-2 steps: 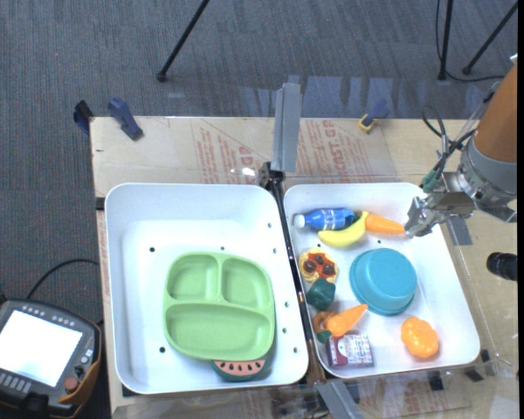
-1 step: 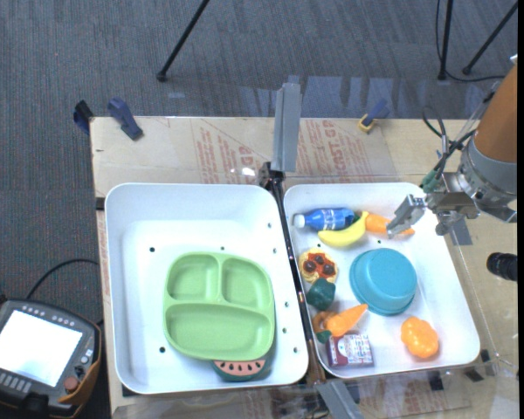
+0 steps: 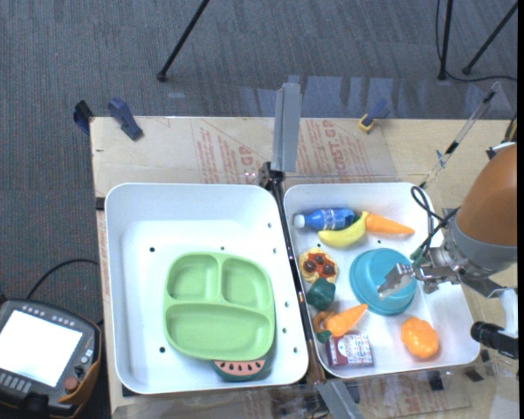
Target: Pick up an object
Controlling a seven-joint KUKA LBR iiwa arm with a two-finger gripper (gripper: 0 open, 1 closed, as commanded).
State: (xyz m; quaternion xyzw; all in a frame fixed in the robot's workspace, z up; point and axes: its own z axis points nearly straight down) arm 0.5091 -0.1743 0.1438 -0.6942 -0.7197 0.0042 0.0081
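In the right bin (image 3: pixel 380 192) lie a blue bottle (image 3: pixel 326 218), a yellow banana (image 3: pixel 345 231), an orange carrot (image 3: pixel 389 226), a small fruit tart (image 3: pixel 319 265), a blue bowl (image 3: pixel 375 279), a dark green toy (image 3: pixel 321 294), a second carrot (image 3: pixel 344 319), a red box (image 3: pixel 350 350) and an orange fruit (image 3: pixel 420 338). My gripper (image 3: pixel 400 279) hangs low over the right side of the blue bowl, reaching in from the right. Whether it touches the bowl's rim is not clear.
The left bin (image 3: pixel 135 225) holds a green divided plate (image 3: pixel 218 306), and a watermelon slice (image 3: pixel 242 367) pokes out from under its near edge. A tablet (image 3: pixel 35 346) lies on the floor at lower left. Blue clamps (image 3: pixel 124 116) sit on the bench's far edge.
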